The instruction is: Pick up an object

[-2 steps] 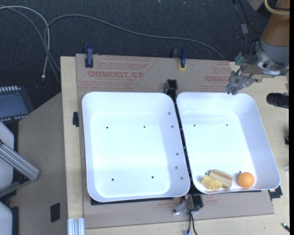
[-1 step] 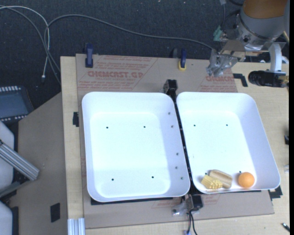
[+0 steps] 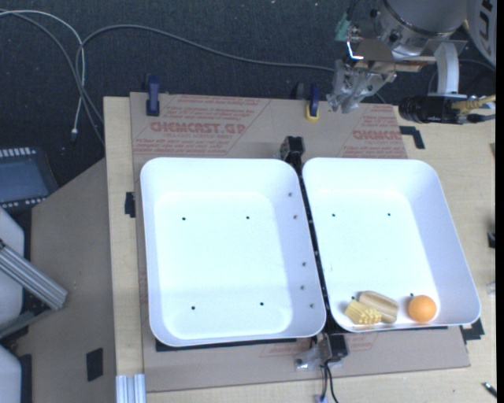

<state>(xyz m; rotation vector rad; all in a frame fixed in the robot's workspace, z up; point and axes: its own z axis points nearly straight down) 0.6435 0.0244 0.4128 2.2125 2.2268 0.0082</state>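
Small round orange ball (image 3: 422,308) sits in the right bin's (image 3: 394,185) near corner, beside a corn cob (image 3: 363,314) and a tan roll (image 3: 379,301). Pincer (image 3: 346,98) hangs past the bin's far edge; grip state unclear.

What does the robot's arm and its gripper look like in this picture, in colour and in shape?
The arm enters at the top right as a rounded, light grey body. Below it sits a flat tan-coloured plate, and from that hangs the gripper, a small grey metal assembly with thin fingers. A white curved part, like a strap or a cable guide, runs down on its right side. The picture is too small to show markings.
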